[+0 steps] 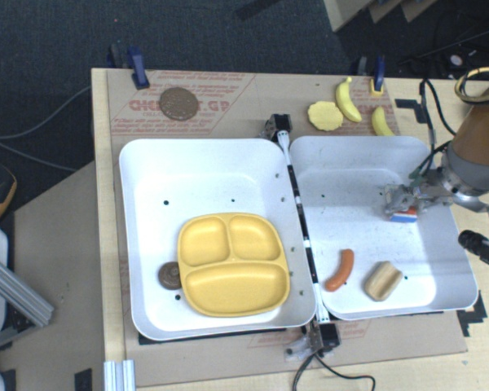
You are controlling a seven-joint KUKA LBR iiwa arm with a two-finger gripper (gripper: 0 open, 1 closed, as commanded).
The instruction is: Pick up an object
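Note:
My gripper (404, 200) is low over the right bin (350, 169), near its right wall, with the arm coming in from the right. A small red, white and blue object (404, 215) lies directly at the gripper's tip, touching or just under it; I cannot tell whether it is held. Nearer the front of the same bin lie an orange-red sausage (339, 269) and a tan bread-like block (383, 281), both well apart from the gripper.
The left bin (147, 186) holds a yellow divided plate (231, 263) with a brown cookie (170, 276) at its left edge. On the bench behind the bins lie a brown disc (178, 103), a yellow chip (326, 116) and two bananas (350, 100) (381, 121).

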